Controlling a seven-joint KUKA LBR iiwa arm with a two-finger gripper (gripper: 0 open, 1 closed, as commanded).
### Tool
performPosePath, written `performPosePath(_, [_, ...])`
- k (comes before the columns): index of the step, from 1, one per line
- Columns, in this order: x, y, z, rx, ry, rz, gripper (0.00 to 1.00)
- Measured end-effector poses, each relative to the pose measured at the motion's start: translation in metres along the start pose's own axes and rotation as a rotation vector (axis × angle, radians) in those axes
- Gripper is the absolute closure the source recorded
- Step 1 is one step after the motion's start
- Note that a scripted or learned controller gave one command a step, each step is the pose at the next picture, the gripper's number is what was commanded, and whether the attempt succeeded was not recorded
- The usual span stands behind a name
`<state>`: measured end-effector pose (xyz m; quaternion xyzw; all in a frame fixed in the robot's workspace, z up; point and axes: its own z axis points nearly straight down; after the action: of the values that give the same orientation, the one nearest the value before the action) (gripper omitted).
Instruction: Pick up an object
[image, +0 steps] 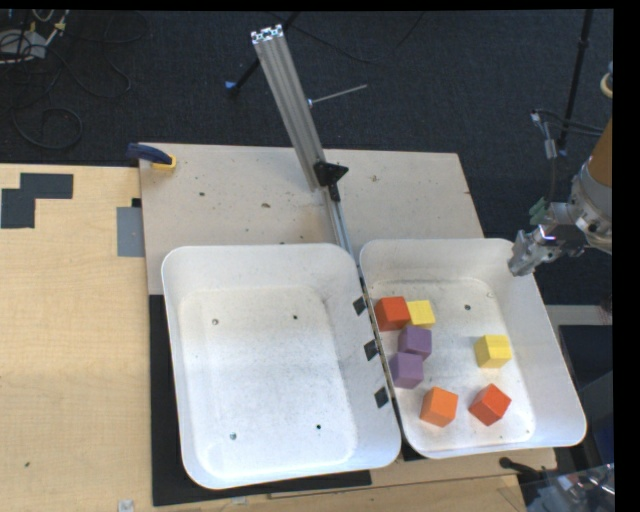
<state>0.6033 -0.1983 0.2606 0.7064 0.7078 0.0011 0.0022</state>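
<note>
The right bin (470, 262) holds several small blocks. A red-orange block (392, 312) and a yellow one (421, 313) lie by its left wall, with two purple blocks (414, 341) (406, 370) just below them. Another yellow block (493, 350) sits toward the right, and near the front are an orange block (438, 406) and a red block (489, 404). My gripper (526, 254) hangs at the bin's upper right corner, above the rim and apart from every block. Nothing shows between its tips.
The left bin (200, 270) lies beside the right one, joined by black clips (368, 349). A slanted metal rail (296, 110) rises behind the bins. A blue-and-yellow clamp (152, 155) sits at the board's far left corner.
</note>
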Motion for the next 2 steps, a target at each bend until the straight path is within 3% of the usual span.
performPosePath(1, [-0.001, 0.001, -0.035, 0.002, 0.001, -0.001, 1.00])
performPosePath(2, [0.054, -0.003, -0.018, 0.009, 0.004, -0.003, 1.00])
